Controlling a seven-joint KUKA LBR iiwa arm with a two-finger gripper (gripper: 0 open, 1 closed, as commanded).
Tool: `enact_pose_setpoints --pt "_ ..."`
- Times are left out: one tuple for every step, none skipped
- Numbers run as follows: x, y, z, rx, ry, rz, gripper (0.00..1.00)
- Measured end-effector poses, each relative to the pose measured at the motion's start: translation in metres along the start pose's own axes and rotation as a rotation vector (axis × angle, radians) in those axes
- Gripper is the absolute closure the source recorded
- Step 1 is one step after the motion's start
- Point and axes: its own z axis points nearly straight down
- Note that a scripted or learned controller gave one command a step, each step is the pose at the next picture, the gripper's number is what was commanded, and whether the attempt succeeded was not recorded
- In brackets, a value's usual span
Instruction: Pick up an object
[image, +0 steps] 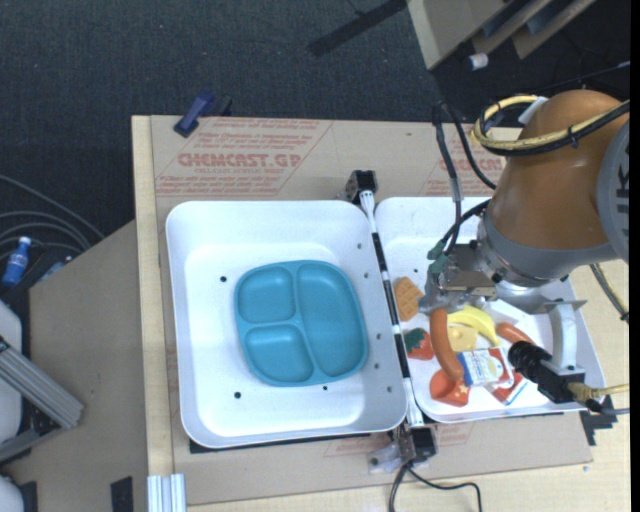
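Approach step: the gripper (447, 285) hangs over the toy food (462, 345) in the right bin (420, 215); finger state I cannot tell; next, descend onto one piece

Left bin (190, 330): teal divided plate (299, 322), three compartments, lying flat near centre. Bins sit on a cardboard sheet (240, 160) printed in red lettering. Blue clip-like item (195, 114) at the sheet's far-left corner. Black cables (50, 235) on the dark floor, left.
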Motion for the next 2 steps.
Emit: enact_pose_setpoints --pt "-0.001 0.028 0.005 -0.004 -0.001 0.000 1.00" --pt "-0.027 0.000 0.003 0.000 -0.001 0.002 1.00"
